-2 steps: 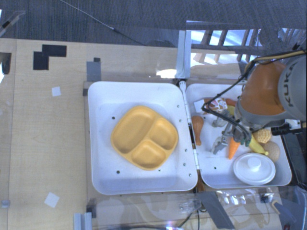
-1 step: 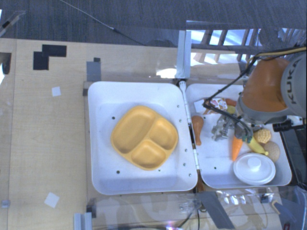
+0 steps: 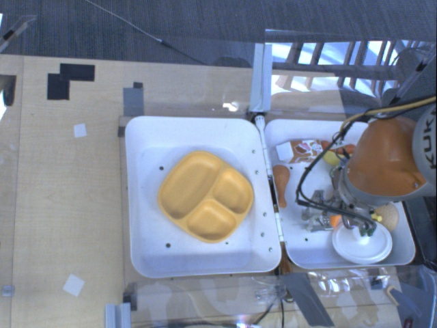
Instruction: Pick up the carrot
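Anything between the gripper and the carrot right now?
Nothing visible does. The gripper is down in the right bin, directly over what looks like the carrot, a small orange piece mostly hidden by the arm. A white dish sits close beside it, toward the view's bottom.

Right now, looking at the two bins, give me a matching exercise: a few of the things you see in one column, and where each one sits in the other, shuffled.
Things:
1. yellow divided plate
2. small white dish
3. orange band
4. printed packet

Places:
A. right bin, near corner
B. right bin, far side
C. middle of left bin
D. on the arm, above the right bin

Pairs: 1-C, 2-A, 3-D, 4-B
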